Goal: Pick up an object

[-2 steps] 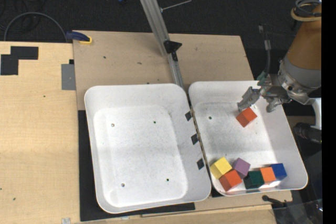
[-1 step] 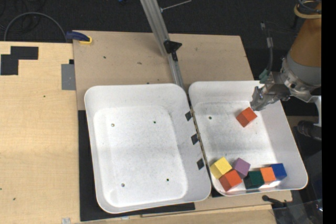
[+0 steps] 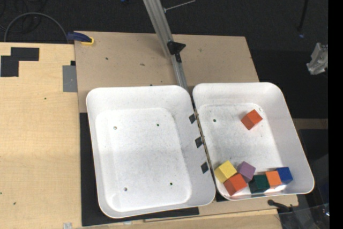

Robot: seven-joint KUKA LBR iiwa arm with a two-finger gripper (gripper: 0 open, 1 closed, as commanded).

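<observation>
Off past the right bin's point(image 3: 287, 115) far right corner, well clear of it, a pale grey shape looks like the end effector point(image 3: 317, 59); I cannot tell its state or whether it holds anything. Inside that bin an orange-red cube point(image 3: 252, 119) sits alone toward the far side. Along its near wall huddle yellow point(image 3: 225, 170), purple point(image 3: 246, 170), red point(image 3: 235, 184), green point(image 3: 259, 183), orange point(image 3: 274, 177) and blue point(image 3: 284, 174) cubes. The left bin point(image 3: 102, 99) touches its left wall on the counter point(image 3: 128, 61).
</observation>
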